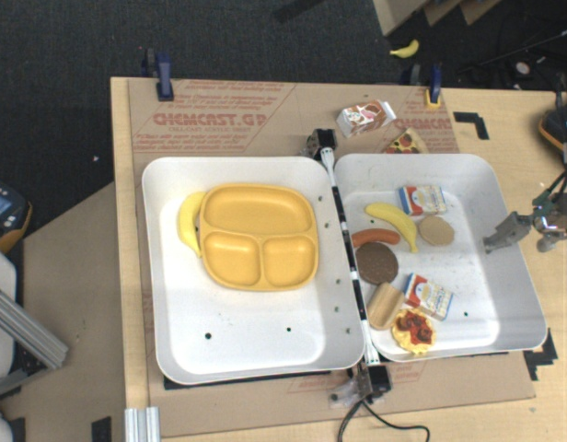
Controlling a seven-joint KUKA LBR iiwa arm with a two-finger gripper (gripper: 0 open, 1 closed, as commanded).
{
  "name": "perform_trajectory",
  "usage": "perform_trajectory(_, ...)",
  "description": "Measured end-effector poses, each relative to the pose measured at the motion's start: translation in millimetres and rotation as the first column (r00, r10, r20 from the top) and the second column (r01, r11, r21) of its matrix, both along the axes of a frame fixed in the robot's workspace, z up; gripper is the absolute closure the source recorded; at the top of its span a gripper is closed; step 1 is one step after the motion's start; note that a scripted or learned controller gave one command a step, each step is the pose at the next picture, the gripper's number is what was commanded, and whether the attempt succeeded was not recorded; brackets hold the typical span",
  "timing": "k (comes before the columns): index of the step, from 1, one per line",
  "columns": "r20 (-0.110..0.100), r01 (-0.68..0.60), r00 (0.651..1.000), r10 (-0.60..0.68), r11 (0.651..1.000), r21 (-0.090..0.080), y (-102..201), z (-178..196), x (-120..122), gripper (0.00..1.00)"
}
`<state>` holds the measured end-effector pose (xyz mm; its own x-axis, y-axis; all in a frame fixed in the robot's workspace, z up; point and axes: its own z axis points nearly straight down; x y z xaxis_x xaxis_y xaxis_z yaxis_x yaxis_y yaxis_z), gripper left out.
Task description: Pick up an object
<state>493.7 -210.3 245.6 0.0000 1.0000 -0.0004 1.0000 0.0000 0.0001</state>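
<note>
The right bin point(486, 178) holds several toy foods: a banana point(394, 221), a red sausage point(376, 238), a dark brown round patty point(376, 263), a tan round cookie point(437, 231), two small cartons point(422, 198) point(428, 295), a bread roll point(383, 304) and a pizza slice point(412, 330). My gripper point(515, 230) reaches in at the right bin's right rim, level with the cookie and clear to its right. Nothing shows in its grasp.
The left bin point(173, 330) holds a yellow divided plate point(259, 235) with a yellow piece point(187, 221) tucked at its left side. On the board behind the bins lie a small carton point(366, 116) and a pizza toy point(408, 141). Blue clamps point(162, 72) stand at the back edge.
</note>
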Motion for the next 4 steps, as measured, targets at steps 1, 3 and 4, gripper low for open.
perform_trajectory(1,0.002,-0.009,1.000,0.009,1.000,0.004,124.0,-166.0,38.3,0.00)
perform_trajectory(3,-0.020,-0.010,1.000,0.010,1.000,-0.009,99.7,-157.6,171.6,0.00)
perform_trajectory(4,-0.013,-0.001,1.000,0.001,1.000,-0.002,100.7,-148.0,171.2,1.00)
